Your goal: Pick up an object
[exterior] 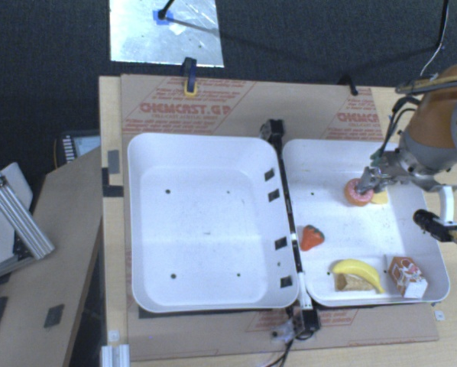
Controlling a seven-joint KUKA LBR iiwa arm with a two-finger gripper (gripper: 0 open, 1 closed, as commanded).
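Camera view is showing the smooth white right bin (423,243) holding, left to right, a red strawberry (312,237), a curved yellow banana (358,271), a round pink doughnut (358,193) and a boxy carton (407,276). The gripper (372,177) is touching the doughnut.
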